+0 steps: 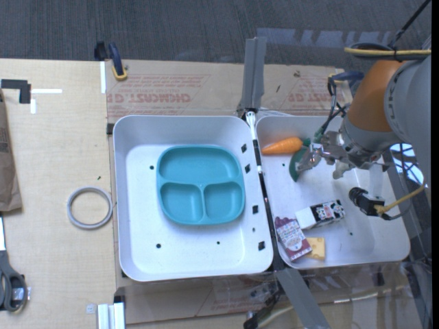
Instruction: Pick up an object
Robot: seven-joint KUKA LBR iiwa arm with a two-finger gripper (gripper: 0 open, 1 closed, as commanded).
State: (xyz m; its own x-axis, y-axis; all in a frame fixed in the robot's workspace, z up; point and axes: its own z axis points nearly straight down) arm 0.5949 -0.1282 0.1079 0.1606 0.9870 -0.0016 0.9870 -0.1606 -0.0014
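The right bin (367, 242) holds a toy carrot (282, 145) with a green leafy top (298, 164), lying near the bin's far left corner. Nearer the front lie a small black-and-white carton (322, 213), a maroon packet (291, 237) and a yellow wedge (316, 247). My gripper (317, 157) hangs low over the right bin, right beside the carrot's green top and seemingly touching it. The grey arm with its orange band (374, 105) comes in from the right behind it. The wrist body hides how the gripper stands.
The left bin (130, 204) holds a teal divided plate (201, 185). A ridge (257, 177) separates the two bins. On the wooden bench to the left lie a tape ring (90, 207) and scissors (10, 286). A cable with a black plug (363, 201) dangles over the right bin.
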